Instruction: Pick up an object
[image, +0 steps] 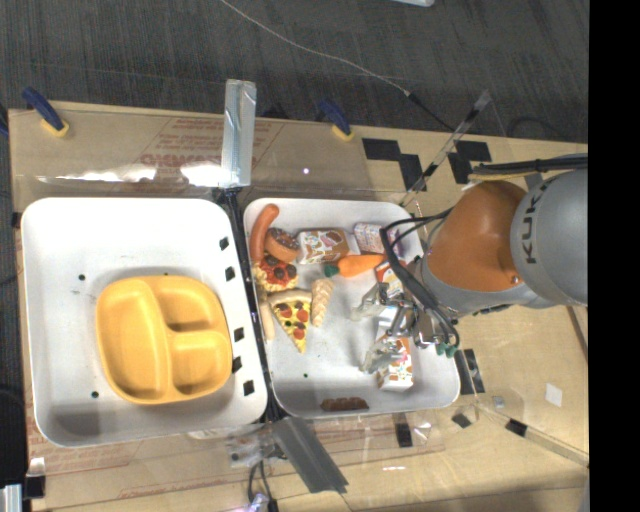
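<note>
Carton (398, 368) partly under hand (388, 335) | hand grip unclear | wrist hides right bin (330, 392) edge

Robotics lab: clamped bench (120, 135), two white bins (60, 230), toy food (292, 318), cables.

I see a yellow tray (160, 335) in the white left bin (60, 230), an orange carrot (360, 266), a red sausage (262, 232), and a red-dotted pizza slice (292, 316).

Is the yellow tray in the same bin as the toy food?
No: the yellow tray lies alone in the left bin, while the pizza slice, carrot and other toy food sit in the right bin.
</note>
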